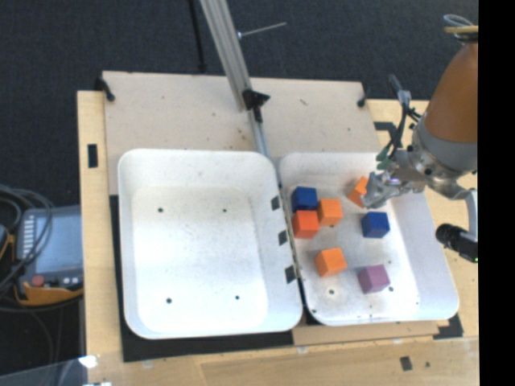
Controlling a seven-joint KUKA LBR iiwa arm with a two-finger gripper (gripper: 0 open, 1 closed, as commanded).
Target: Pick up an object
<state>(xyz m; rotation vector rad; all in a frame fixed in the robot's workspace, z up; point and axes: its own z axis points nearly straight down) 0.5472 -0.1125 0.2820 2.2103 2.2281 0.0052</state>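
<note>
two smooth white plastic-looking bins point(201, 240), faintly speckled; matt coloured blocks point(331, 261), possibly foam or wood; pale wooden bench point(225, 107); ribbed metal pole point(225, 39); dark rough carpet-like floor point(80, 22).

One fixed camera looks down from above at a slant and from some distance, so the whole table point(96, 215) is in frame. The left bin point(201, 240) and right bin point(418, 296) lie side by side, and the arm point(455, 95) enters from the right.
</note>
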